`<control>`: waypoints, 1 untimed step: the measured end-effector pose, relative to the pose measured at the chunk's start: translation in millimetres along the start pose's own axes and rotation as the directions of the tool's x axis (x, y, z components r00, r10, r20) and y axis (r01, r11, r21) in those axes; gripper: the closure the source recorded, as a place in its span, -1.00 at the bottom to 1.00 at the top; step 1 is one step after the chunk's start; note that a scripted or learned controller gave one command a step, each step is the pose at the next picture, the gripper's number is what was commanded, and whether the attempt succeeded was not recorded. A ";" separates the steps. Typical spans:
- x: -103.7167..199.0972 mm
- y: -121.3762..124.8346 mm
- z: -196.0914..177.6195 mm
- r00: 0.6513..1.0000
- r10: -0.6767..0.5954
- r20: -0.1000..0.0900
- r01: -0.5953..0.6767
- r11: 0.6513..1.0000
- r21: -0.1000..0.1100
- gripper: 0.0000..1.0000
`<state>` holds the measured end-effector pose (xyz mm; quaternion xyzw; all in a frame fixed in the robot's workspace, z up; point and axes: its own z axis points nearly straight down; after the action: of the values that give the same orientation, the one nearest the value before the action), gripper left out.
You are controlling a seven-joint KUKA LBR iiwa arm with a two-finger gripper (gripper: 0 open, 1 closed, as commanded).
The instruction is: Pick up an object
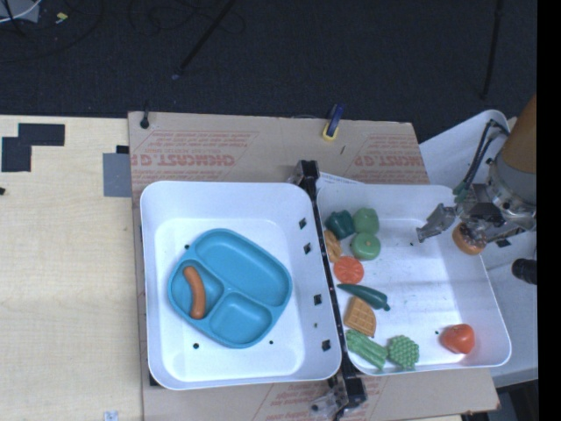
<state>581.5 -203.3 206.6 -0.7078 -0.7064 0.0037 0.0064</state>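
My gripper (pixel 467 228) hangs over the right bin's (pixel 421 274) far right corner, open, with one grey finger (pixel 433 224) splayed to the left. A small orange-brown round piece (pixel 468 240) sits just under the wrist, between the spread fingers; whether they touch it I cannot tell. Toy foods lie along the bin's left side: a dark green pepper (pixel 339 224), two pale green rounds (pixel 365 220) (pixel 365 246), a red tomato (pixel 348 269), a dark green chili (pixel 366 296) and an orange waffle (pixel 359 317). A red piece (pixel 458 338) lies at the near right.
The left bin (pixel 166 209) holds a blue divided plate (pixel 245 279) with an orange sausage (pixel 195 290) on it. A green pod (pixel 366 350) and a green knobbly round (pixel 403 351) lie by the right bin's near rim. A black divider (pixel 320 261) separates the bins.
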 end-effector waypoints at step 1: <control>-0.3 2.8 -7.6 1.000 -0.002 0.003 0.002 1.000 -0.013 -1.00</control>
<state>584.3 -203.6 214.2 -0.7071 -0.7071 0.0002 0.0005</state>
